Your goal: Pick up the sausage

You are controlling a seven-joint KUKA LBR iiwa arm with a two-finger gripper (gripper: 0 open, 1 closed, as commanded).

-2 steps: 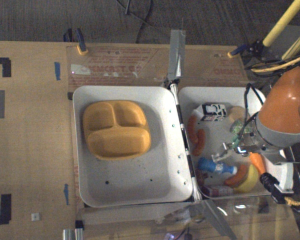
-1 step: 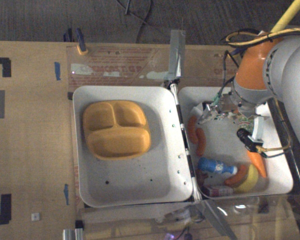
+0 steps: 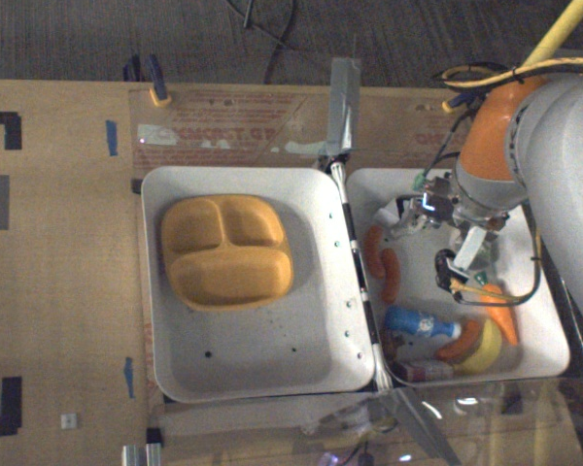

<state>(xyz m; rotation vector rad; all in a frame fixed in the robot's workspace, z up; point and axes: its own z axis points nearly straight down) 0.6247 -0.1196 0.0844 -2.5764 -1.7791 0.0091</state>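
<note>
Sausage (image 3: 383,263) lying near right bin's (image 3: 554,357) left wall — end effector (image 3: 415,216) poised just above-right of it, apart; finger state cannot be told.

From my seat, the gripper (image 3: 405,219) hangs over the right bin (image 3: 554,357); the sausage (image 3: 382,262) lies just below-left of it, the bottle (image 3: 420,324) farther below, the divided plate (image 3: 227,250) well left.

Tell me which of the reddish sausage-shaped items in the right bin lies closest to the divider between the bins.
The reddish-brown sausage at the bin's left wall. The second, orange-red sausage lies just right of it, slightly lower.
</note>
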